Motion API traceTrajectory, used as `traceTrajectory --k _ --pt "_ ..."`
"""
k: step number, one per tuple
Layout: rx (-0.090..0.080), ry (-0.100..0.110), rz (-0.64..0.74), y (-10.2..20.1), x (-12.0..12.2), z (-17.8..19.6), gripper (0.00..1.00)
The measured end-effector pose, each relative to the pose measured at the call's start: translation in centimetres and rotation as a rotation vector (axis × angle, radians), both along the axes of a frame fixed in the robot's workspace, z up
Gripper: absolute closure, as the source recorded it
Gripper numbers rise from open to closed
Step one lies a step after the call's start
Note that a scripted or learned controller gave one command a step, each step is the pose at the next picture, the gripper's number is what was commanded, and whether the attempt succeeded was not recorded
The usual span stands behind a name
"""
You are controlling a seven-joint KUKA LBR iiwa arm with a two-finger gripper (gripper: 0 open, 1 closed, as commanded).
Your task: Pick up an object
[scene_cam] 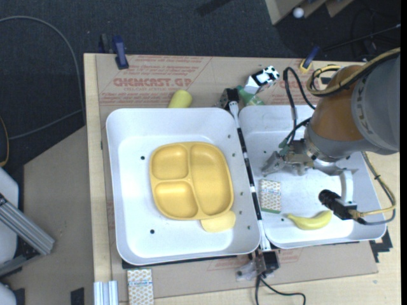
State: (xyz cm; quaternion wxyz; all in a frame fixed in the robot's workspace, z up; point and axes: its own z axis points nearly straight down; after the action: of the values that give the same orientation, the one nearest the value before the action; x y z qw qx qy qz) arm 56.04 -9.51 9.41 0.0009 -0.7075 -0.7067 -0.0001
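Banana [310, 220] lying loose in the right bin [375, 230], below the gripper [284, 161] and nothing held.

It's a small yellow banana, curved, flat on the bin floor near the front wall, down and to the right of the fingers and apart from them. A black part with a cable sits just beside its right end. From where I stand the two metal fingers [272, 164] look splayed apart, tips down toward the bin floor, with nothing between them. A small patterned packet [271, 196] lies just below the fingertips, against the bin's left wall. Over in the left bin [127, 170], well to the left of the fingers, rests a yellow divided plate [191, 180], with a pale yellow piece [218, 222] tucked at its lower edge.
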Motion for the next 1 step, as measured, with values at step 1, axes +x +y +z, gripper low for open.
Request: traceTrajectory --k 1 --pt "0.000 0.002 0.000 0.25 -5.36 -1.02 0.00"
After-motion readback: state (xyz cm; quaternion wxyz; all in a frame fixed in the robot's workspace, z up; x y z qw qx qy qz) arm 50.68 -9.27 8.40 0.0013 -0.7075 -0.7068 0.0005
